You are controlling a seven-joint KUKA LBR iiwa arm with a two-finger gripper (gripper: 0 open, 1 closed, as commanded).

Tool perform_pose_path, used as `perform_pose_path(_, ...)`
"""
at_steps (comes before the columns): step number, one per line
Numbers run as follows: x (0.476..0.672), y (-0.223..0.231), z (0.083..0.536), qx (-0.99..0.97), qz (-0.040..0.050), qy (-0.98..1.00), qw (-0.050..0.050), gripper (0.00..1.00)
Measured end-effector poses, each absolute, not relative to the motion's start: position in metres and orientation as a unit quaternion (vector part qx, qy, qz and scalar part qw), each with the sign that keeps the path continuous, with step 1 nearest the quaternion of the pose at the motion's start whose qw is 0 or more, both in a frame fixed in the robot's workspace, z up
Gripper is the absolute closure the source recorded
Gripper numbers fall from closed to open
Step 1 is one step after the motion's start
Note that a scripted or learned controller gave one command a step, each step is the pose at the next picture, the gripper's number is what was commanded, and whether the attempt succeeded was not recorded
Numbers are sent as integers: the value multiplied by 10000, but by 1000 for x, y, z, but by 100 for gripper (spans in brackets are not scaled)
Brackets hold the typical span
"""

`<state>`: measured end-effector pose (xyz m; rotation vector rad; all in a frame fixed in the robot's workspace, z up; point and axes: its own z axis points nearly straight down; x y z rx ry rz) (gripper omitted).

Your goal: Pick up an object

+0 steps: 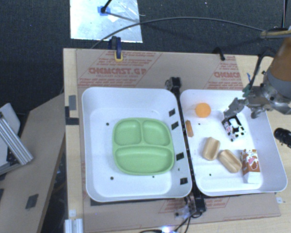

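The right bin [218,95] holds several small objects. A black-and-white toy cow [233,128] lies near its middle right. An orange ball [202,110] sits at the back. Two tan rolls [211,148] [229,160] lie toward the front, with a red-and-white carton [250,165] beside them at the front right. A thin brown stick [188,128] rests along the bin's left wall. My gripper [242,113] hangs open just above and behind the toy cow, with nothing between its fingers.
The left bin [131,92] carries a green divided plate [143,145]. A black divider with clips [179,130] runs between the two bins. The arm's body [283,76] crosses above the right bin's back right corner.
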<state>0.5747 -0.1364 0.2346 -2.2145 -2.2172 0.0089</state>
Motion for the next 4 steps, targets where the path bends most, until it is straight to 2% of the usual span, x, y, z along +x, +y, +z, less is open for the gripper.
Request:
perform_pose_path(1, 577, -136, 241, -7058, -4, -7084, -5, 0)
perform_pose_path(2, 572, -135, 198, -7066, 6, -7076, 5, 0)
perform_pose_path(3, 571, -134, 135, -7070, 8, -7072, 16, 0)
perform_pose_path(4, 578, -137, 108, -7074, -47, -7068, -100, 0)
